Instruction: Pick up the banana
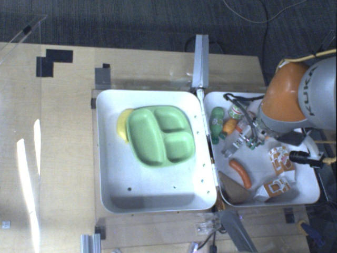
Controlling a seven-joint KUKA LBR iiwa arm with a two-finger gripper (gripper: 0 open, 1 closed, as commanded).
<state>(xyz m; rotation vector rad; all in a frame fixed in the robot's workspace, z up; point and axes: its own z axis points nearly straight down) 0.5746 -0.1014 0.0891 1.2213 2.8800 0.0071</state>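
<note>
Banana [122, 125] lies in left bin [152, 194], mostly hidden under green divided tray [158, 134]. Hand [247, 138] hovers over right bin [305, 191]; grip state unclear. Best approach: cross over, descend on exposed yellow edge.

You were looking at a robotics lab: 2 white bins [105, 157] sat on a pale wooden bench [52, 141] braced by metal brackets [201, 62]. Loose black cables [263, 15] trailed over dark carpet [131, 9], and black tape marks [52, 61] sat on the benchtop.
</note>
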